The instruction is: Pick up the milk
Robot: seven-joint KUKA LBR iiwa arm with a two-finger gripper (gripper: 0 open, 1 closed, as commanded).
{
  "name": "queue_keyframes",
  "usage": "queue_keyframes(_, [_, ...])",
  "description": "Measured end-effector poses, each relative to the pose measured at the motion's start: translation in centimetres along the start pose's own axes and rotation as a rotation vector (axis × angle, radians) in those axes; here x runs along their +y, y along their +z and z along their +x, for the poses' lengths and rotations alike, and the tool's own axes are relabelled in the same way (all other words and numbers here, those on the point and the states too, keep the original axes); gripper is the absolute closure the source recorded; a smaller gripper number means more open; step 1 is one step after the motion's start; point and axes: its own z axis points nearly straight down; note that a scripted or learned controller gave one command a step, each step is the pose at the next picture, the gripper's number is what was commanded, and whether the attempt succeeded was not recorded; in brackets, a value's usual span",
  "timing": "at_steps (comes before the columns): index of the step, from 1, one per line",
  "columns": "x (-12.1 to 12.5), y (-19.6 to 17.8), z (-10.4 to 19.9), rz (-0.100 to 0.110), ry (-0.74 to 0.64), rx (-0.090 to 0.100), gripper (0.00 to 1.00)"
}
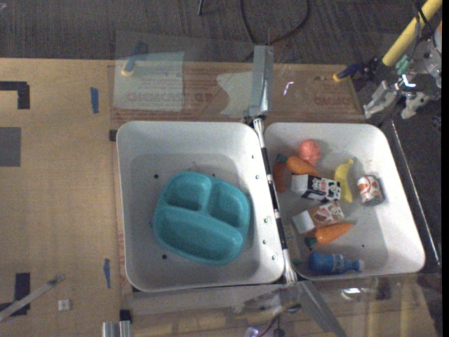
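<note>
Gripper (397, 94) off the right bin (403, 220), past its far right corner; open or closed: cannot tell, blurred.
Left bin (133, 188): teal divided plate (202, 216).
Right bin: milk (316, 186), black-and-white carton lying flat, well apart from gripper, down-left of it, mid-bin. Around it: banana (344, 179), can (370, 189), two carrots (333, 232), blue bottle (334, 263), pink lump (309, 150).
Carton print illegible.
</note>
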Motion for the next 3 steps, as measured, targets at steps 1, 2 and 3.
queue_keyframes(1, [-7.3,10.1,5.9,0.001,-0.056,0.000,0.00])
queue_keyframes(2, [-5.6,9.7,12.4,-0.003,-0.083,-0.001,0.00])
queue_keyframes(3, [-8.0,16.6,11.3,-0.037,-0.059,-0.006,0.00])
